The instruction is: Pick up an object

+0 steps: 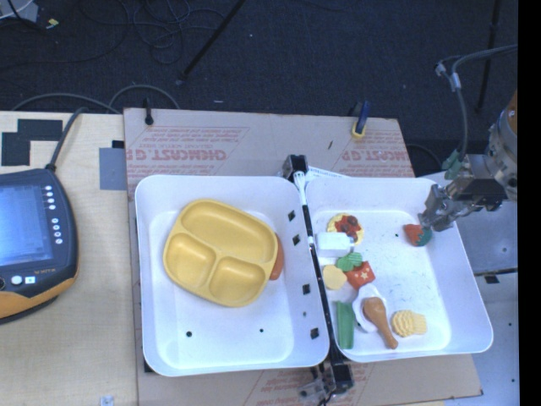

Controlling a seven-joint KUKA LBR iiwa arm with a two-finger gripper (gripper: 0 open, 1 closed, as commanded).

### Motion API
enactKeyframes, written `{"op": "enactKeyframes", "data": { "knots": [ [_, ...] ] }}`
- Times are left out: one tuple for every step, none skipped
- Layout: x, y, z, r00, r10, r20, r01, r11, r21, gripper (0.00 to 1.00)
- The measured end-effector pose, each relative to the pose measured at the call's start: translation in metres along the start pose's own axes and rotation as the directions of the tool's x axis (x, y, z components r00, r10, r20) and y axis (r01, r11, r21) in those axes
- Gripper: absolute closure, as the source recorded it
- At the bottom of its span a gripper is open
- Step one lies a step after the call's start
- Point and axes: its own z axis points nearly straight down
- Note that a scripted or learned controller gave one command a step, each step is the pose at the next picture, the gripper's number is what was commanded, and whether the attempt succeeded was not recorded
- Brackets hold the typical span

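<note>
My gripper (433,218) hangs over the right bin's (461,311) far right side. A small red and green toy (417,235) lies right at its tip, touching or nearly touching it; I cannot see whether it is gripped. Toy food crowds the right bin's left side: a pizza slice (345,224), a white block (332,242), a green leaf (349,261), a red piece (363,274), a green stick (345,324), a drumstick (379,315) and a yellow waffle piece (408,322).
The left bin (169,345) holds a yellow divided plate (221,252) with an orange piece (277,265) tucked at its right edge. A black clip rail (308,260) joins the bins. A teach pendant (30,235) lies at far left, and a blue clamp (361,118) sits on the cardboard's back edge.
</note>
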Motion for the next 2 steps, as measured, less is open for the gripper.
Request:
{"op": "enactKeyframes", "data": {
  "knots": [
    [0.049, -0.002, 0.031, 1.000, -0.001, -0.002, 0.001, 1.000, 0.002, 1.00],
    [0.133, -0.002, -0.054, 1.000, -0.006, -0.003, 0.006, 1.000, -0.010, 1.00]
  ]
}}
